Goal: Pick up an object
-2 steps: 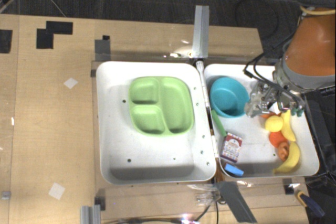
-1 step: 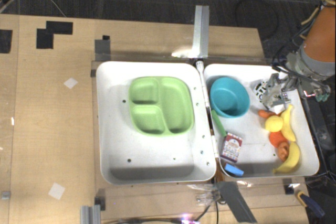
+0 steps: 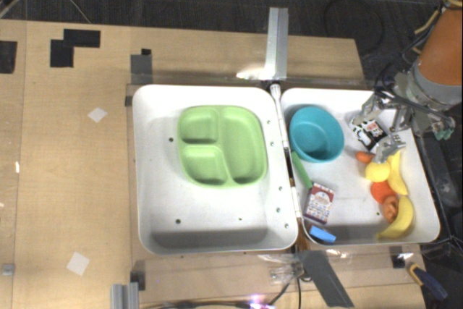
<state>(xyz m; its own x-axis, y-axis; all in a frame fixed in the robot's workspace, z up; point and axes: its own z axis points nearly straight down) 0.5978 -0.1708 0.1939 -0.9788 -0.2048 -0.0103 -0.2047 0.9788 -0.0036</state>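
My gripper (image 3: pixel 379 128) hangs over the back right part of the right bin (image 3: pixel 347 228), with its two fingers spread open. A small black and white thing (image 3: pixel 369 131) shows between them; whether it is touched I cannot tell. Just in front lie a small orange piece (image 3: pixel 363 155), a yellow lemon (image 3: pixel 376 171), an orange-red fruit (image 3: pixel 384 193) and a banana (image 3: pixel 400 213). A blue bowl (image 3: pixel 316 132) stands at the bin's back left. A red card box (image 3: pixel 319 202) lies near the front.
A green divided plate (image 3: pixel 219 143) sits in the left bin (image 3: pixel 155 228). A green stick (image 3: pixel 299 171) lies along the divider, and a small blue item (image 3: pixel 323 234) lies at the right bin's front wall. A metal post (image 3: pixel 278 40) stands behind the bins.
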